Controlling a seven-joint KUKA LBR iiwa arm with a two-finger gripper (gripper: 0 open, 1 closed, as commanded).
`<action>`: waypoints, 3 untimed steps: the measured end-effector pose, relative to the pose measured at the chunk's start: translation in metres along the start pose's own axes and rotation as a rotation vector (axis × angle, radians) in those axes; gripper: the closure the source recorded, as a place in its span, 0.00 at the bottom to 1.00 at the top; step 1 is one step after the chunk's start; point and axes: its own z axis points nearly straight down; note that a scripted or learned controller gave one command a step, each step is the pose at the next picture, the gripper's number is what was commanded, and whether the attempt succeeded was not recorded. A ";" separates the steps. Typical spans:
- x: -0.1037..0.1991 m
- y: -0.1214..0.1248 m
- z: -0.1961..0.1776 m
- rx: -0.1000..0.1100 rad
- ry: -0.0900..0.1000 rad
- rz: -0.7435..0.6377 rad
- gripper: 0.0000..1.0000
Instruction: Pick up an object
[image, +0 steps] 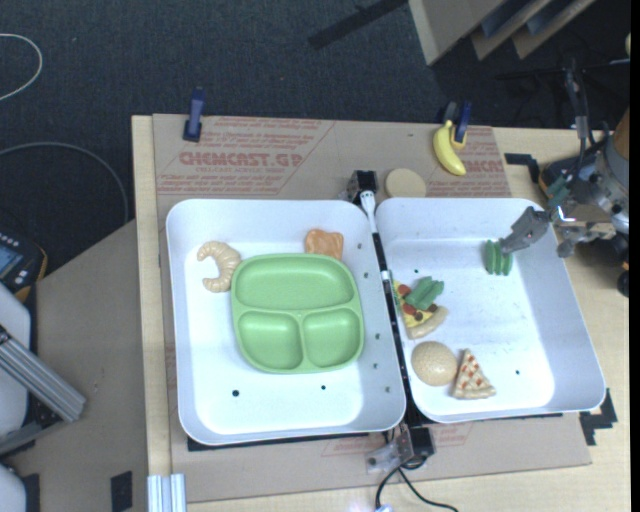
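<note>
A small dark-green ridged toy vegetable (497, 257) lies in the far right part of the right-hand shallow white bin (560, 345). The grey two-finger gripper (523, 233) reaches in from the right, tips just beside it, probably lining up a grab; I cannot tell whether it grips. Nearer lie a toy pizza wedge (472, 377) and tan bun (433, 362)

place: robotics lab | evidence: white bins (190, 400) of toy food, clamped cardboard (240, 150), cables (20, 60)

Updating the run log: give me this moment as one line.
gripper: over right bin's back right | nearest: small green toy vegetable | grasp: unconfirmed | left bin: green divided tray
</note>
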 end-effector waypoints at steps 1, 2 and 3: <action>0.032 -0.060 -0.086 -0.002 0.000 -0.002 0.00; 0.119 -0.073 -0.032 0.007 0.003 -0.006 0.00; 0.197 -0.071 -0.101 -0.009 0.002 -0.008 0.00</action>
